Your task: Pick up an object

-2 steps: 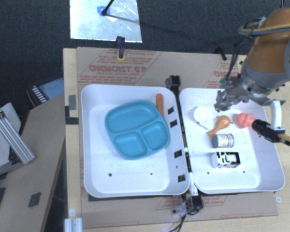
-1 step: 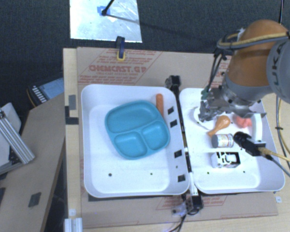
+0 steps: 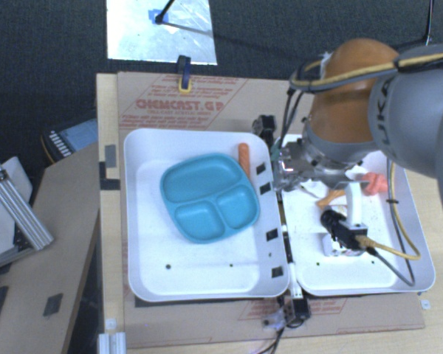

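Orange piece (image 3: 331, 196) lies in right bin (image 3: 421, 271), just right of claw (image 3: 303, 174). Claw low over bin's far left, likely going for grab. Claw opening: cannot tell.

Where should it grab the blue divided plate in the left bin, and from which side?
Pinch the blue divided plate by its raised rim, coming straight down at its left edge. It lies flat and looks too wide to span, and the orange stick sits at its upper right.
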Tool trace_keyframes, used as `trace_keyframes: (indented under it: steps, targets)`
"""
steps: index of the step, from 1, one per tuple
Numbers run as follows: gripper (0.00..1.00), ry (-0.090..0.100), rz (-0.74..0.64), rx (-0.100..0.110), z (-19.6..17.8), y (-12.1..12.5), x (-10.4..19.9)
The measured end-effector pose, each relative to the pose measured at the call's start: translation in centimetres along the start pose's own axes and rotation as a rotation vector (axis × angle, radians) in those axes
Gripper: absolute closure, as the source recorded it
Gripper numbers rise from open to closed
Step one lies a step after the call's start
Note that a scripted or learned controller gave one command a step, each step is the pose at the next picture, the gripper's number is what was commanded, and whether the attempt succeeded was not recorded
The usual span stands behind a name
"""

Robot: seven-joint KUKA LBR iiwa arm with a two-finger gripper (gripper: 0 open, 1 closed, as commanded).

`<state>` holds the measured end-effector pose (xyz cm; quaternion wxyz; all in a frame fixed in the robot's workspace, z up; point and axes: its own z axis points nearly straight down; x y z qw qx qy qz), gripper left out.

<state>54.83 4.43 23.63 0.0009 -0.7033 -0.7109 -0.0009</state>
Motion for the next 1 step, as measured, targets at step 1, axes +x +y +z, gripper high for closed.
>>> trace_keyframes:
  steps: [1]
  targets:
    - [1.00,-0.001,0.001,0.000,1.03,-0.90,5.22]
